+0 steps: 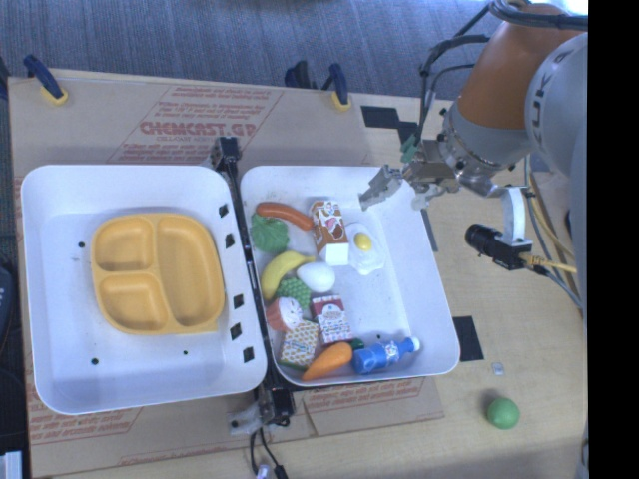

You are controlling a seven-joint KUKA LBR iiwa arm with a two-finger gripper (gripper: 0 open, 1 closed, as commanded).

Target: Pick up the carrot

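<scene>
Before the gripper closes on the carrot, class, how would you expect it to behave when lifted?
The carrot looks like moulded toy plastic, so probably stiff and light. Its smooth tapered shape may let it slip or roll between the fingers. It lies against the bottle and the bin wall, so it may nudge neighbours as it comes up.

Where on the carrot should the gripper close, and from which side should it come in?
Grip the carrot across its thick middle, coming straight down from above. It lies flat and slanted near the right bin's front edge. A cracker box touches its upper left and a blue bottle its right end, so probably close across the width, where room is tight. The gripper hovers over the bin's far rim.
</scene>
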